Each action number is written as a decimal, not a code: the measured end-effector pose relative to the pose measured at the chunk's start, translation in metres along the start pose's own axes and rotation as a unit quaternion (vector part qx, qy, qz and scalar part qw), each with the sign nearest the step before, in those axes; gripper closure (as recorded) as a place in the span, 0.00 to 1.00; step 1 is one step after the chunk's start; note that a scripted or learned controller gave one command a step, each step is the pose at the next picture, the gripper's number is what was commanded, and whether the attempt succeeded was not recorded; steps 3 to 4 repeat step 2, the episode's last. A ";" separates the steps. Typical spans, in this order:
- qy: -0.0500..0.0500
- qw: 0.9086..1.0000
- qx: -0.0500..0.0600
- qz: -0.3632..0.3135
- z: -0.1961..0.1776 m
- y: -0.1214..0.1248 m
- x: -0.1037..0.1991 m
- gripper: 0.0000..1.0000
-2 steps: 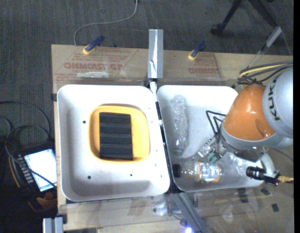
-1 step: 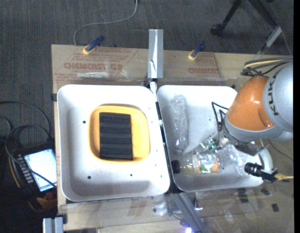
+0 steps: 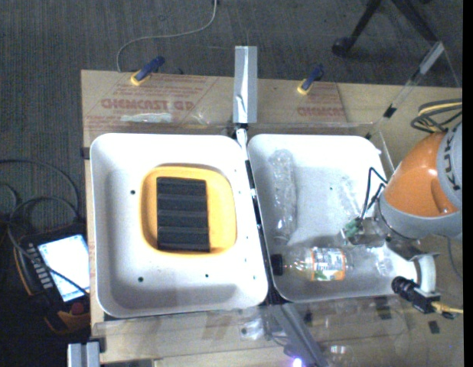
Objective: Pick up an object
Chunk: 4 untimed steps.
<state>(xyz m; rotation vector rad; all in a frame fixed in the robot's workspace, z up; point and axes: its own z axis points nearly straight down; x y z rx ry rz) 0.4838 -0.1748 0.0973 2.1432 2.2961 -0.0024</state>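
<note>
Dark grey carpet lies all around a wooden bench (image 3: 99, 98) that holds two white bins. A bottle (image 3: 317, 261) with a dark cap and a bright label lies on its side near the front of the right bin (image 3: 321, 147). It looks like the closest thing to grab. Two clear plastic bottles are in this bin too, one (image 3: 282, 193) near the left wall and one (image 3: 350, 197) closer to the arm. They are hard to see against the white. The gripper (image 3: 365, 232) hangs low just right of the labelled bottle, near the bin's right side. I cannot tell if it is holding anything. The left bin (image 3: 114, 159) holds a yellow tray (image 3: 151, 205) with a black ridged block (image 3: 181, 214) in it. The bottle is round, so I think it could roll away if it gets bumped. It could also slip out because it looks smooth.
</note>
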 end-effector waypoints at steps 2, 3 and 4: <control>-0.001 1.000 -0.005 0.012 0.004 0.005 0.019 0.00; -0.001 1.000 -0.005 0.012 0.004 0.005 0.019 0.00; -0.001 1.000 -0.005 0.012 0.004 0.005 0.019 0.00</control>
